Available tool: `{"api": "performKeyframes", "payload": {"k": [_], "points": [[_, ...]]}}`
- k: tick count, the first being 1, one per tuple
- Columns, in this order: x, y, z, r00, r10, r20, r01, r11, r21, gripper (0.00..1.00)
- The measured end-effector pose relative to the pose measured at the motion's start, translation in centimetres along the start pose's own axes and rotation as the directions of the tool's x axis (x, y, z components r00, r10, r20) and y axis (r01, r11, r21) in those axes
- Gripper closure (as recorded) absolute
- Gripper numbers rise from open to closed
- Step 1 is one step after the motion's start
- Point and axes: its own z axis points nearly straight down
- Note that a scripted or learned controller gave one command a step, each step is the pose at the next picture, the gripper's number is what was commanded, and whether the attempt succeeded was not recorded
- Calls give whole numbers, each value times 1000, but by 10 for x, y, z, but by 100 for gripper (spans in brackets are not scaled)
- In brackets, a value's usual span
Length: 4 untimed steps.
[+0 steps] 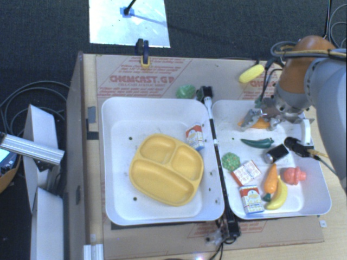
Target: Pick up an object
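My gripper point(256, 118) is low over the back of the right bin point(320, 199), right above an orange object point(261, 125) that shows partly beneath it. A green chili pepper point(258, 142) lies just in front of it. Toward the bin's front lie a green round piece point(230, 161), two small cartons point(246, 172) point(251, 199), a carrot point(270, 179), a banana point(278, 196) and a red object point(293, 175). A small dark block with a silver end point(276, 154) lies near the middle.
The left bin point(116, 161) holds a yellow divided plate point(166, 168) and a small carton point(195, 136) by its right wall. Behind the bins, a green object point(186, 92) and a yellow one point(251, 73) rest on the cardboard.
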Motion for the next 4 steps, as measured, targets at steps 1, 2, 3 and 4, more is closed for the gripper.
{"api": "performKeyframes", "payload": {"k": [1, 2, 3, 4], "points": [[-4, -4, -8, 1000, 2, 0, -2, 1000, 9, 100], [-3, -2, -10, 1000, 1, 1, -1, 1000, 0, 0], [74, 2, 0, 1000, -6, 0, 6, 1000, -10, 0], [69, -78, 0, 1000, 4, -2, -4, 1000, -20, 0]]}}
